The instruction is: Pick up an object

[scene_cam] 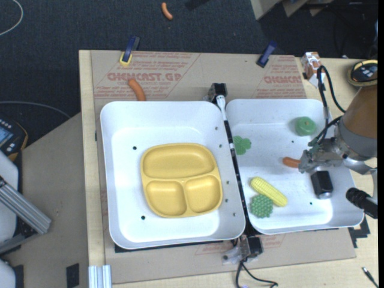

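The bench [180, 71] is faced with brown printed cardboard and stands on dark carpet. Two white bins sit on it side by side, their inner walls touching.

1. Left bin [120, 161]: holds a yellow divided tray [180, 179], lying flat near the middle.
2. Right bin [270, 116]: holds five loose items and my gripper [311, 161].
3. My arm [363, 125] enters from the right edge and reaches over the right half of the right bin.
4. Gripper state: I cannot tell whether it is apart or together, as the view from above hides this.
5. Task item: a small orange piece [290, 161] lies on the bin floor just beside my gripper, on its left. Its right end runs up to the gripper; I cannot tell whether the two are touching. Nothing is visibly clamped.
6. Other items: a yellow corn cob [268, 191] lies below and left of my gripper, touching a bumpy green piece [261, 206]. A leafy green piece [242, 144] lies by the bin's left wall. A round green piece [305, 125] lies near the far wall, above my gripper and apart from it
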`<state>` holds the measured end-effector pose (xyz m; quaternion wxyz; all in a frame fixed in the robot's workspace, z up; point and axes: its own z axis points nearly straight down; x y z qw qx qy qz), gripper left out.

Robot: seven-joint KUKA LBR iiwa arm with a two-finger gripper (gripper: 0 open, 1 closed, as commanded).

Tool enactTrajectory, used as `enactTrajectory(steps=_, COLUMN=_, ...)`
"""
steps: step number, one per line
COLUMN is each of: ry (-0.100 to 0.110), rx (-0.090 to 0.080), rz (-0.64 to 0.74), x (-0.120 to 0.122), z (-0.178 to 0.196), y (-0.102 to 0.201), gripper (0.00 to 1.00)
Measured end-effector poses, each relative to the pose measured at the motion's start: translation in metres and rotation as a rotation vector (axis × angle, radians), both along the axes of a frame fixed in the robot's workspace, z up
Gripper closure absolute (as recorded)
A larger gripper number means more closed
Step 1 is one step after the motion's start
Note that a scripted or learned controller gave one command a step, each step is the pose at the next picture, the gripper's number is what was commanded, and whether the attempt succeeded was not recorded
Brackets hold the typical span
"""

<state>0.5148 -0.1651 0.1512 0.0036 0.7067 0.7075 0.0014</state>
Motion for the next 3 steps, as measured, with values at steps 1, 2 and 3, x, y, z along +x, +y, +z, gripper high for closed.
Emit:
enactTrajectory(steps=1, ry=-0.002, rx=-0.001, rz=-0.001, x=0.004, z=0.061, y=-0.008, gripper=1.00)
enactTrajectory(steps=2, ry=0.002, rx=0.001, rz=0.000, x=0.005, z=0.075, y=-0.008, gripper=1.00)
enactTrajectory(steps=3, ry=0.003, rx=0.003, rz=0.004, x=0.032, z=0.072, y=0.031, gripper=1.00)
